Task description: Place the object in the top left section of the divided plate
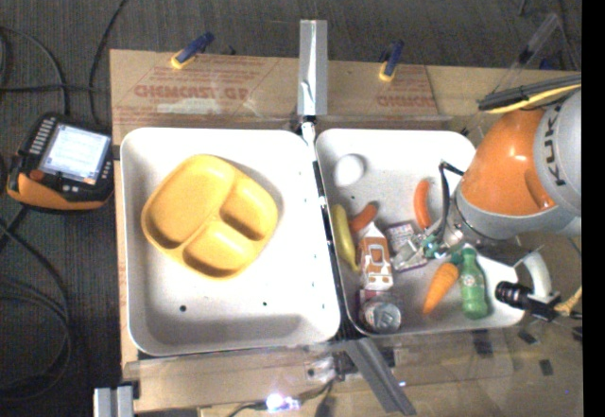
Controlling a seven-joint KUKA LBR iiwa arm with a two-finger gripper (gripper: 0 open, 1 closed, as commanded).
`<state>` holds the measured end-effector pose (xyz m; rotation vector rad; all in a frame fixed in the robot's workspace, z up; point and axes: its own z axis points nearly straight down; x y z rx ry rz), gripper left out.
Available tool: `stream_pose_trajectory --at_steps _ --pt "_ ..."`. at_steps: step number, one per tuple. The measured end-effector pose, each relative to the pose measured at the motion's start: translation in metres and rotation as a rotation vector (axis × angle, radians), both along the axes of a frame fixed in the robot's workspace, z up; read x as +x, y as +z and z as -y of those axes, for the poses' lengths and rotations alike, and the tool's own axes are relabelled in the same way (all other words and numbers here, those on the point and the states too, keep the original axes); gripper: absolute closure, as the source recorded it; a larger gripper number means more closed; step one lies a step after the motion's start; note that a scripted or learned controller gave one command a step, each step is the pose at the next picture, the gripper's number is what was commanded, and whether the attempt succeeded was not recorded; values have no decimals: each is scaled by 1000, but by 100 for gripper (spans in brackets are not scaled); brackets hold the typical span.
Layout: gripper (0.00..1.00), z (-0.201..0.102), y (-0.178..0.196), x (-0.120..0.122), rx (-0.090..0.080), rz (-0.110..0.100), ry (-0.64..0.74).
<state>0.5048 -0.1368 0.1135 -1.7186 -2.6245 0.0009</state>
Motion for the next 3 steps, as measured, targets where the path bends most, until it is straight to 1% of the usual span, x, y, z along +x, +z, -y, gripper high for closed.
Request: stream_pose_trajectory --at_steps 1,2,3 --pt "100 -93 67 -4 -3 -2 -92" --pt "100 -171 78 -21 -4 -2 -154" --pt "100 -240 29 -23 -7 -6 -268"
